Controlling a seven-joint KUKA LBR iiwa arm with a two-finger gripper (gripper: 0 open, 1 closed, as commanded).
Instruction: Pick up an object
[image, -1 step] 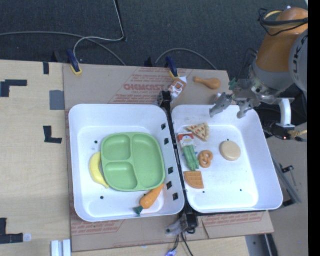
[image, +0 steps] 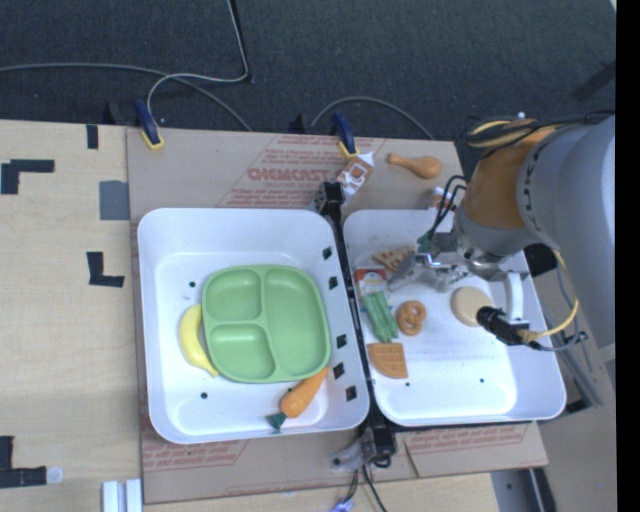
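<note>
The right bin (image: 500, 385) holds several small items. There is a brown waffle-like piece (image: 393, 262), a green pod (image: 380, 316), a round pretzel (image: 411, 317), an orange cracker (image: 387, 360) and a beige round bun (image: 467, 304). My gripper (image: 432, 262) reaches down into the upper middle of this bin, just right of the brown piece and above the pretzel. The grey arm with its orange band (image: 497, 192) hides the bin's upper right part. I see no object lifted off the bin floor.
The left bin (image: 160, 240) holds a green divided plate (image: 266, 322), a yellow banana (image: 191, 342) at the plate's left and a carrot (image: 301, 396) below it. On the cardboard behind the bins lie a tan drumstick (image: 415, 164) and a small carton (image: 353, 175).
</note>
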